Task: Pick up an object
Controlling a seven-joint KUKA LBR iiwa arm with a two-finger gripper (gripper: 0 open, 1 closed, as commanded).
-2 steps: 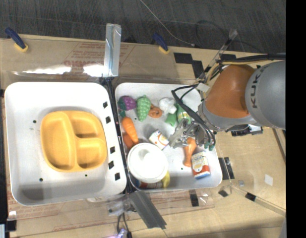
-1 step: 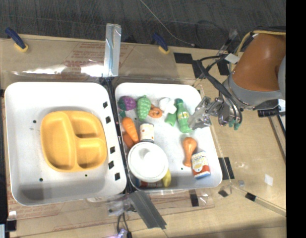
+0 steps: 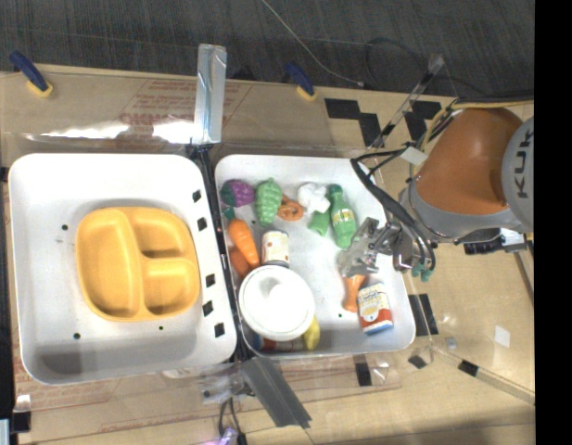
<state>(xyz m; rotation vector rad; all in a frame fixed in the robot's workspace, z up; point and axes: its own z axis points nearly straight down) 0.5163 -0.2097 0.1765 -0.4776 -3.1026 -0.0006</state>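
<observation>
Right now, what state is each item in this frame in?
gripper: low in the right bin, over the toys
yellow divided tray: flat in the left bin, compartments bare
white bowl: upright in the right bin
green bottle: lying on its side
carrot: lying flat
small carton: lying by the bin's right wall

claw (image 3: 364,248): finger state unclear | white bowl (image 3: 277,300): hides items beneath | arm (image 3: 471,179): cut by edge

1. A yellow divided tray (image 3: 137,260) lay in the left bin (image 3: 35,202).
2. The tool (image 3: 364,248) hung over the right bin (image 3: 397,332), at centre right of the frame, above an orange carton (image 3: 374,308).
3. A white bowl (image 3: 276,301) sat at that bin's lower edge.
</observation>
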